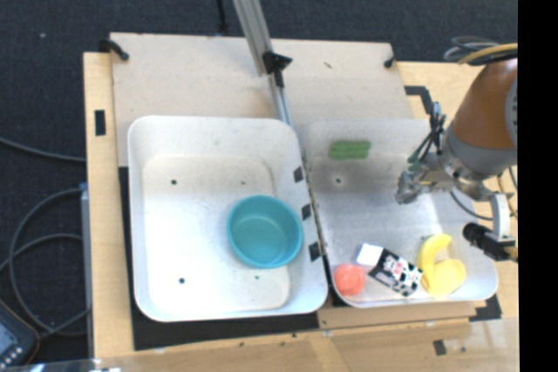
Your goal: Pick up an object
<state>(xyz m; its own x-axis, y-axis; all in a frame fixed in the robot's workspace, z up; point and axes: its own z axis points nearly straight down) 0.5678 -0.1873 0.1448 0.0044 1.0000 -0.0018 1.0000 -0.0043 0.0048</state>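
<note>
In the right bin (384,144) lie a green block (350,150) near the back, a red ball (350,279) at the front left, a black-and-white box (390,267) beside it, and a yellow cup-like toy (440,267) at the front right. A teal bowl (263,230) sits in the left bin (174,161). My gripper (409,187) hangs over the right side of the right bin, above bare floor, right of the green block and behind the yellow toy. I see nothing between its fingers.
A slanted metal pole (251,9) rises behind the bins, clamped near their shared edge. The arm's orange band (484,104) and cables fill the right side. Dark carpet surrounds the wooden bench.
</note>
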